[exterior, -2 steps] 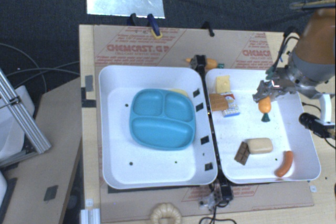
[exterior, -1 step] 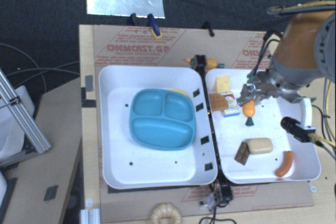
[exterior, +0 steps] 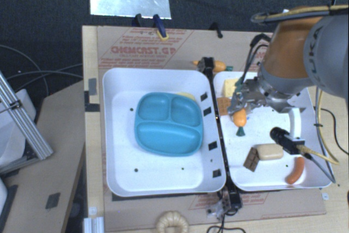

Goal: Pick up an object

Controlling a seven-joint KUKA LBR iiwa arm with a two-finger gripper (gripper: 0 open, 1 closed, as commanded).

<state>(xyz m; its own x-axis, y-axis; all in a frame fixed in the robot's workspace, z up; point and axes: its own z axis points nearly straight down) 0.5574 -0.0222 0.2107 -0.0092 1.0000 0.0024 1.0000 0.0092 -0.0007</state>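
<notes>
Clock directions here take twelve o'clock as the far edge of the bench and six o'clock as the near edge.

Nearest in the right bin (exterior: 234,144), a reddish sausage (exterior: 295,171) lies at about four o'clock from the bin's middle. Just beyond it, a small brown block (exterior: 251,159) sits at the left end of a pale beige bar (exterior: 269,151), seemingly touching it.

Farther in lies a toy carrot (exterior: 239,117), the likeliest thing to pick up. It sits at six o'clock from the gripper (exterior: 240,102), right up against it or just beneath. Its long axis runs roughly twelve to six, with the orange body toward the gripper and the green tip toward the near edge. The arm's bulk and the slanted view hide the tool's working end, so it cannot be told whether the gripper is open, closed or has the carrot. The coming move seems to turn on this: the carrot is almost directly below the tool, so a straight descent with a grip across its narrow width looks right, not a sideways reach.

Beyond the gripper, at eleven o'clock, a yellow block (exterior: 231,86) rests near the bin's far wall.

At nine o'clock, well apart, the left bin (exterior: 125,172) holds a blue divided plate (exterior: 169,123).
</notes>
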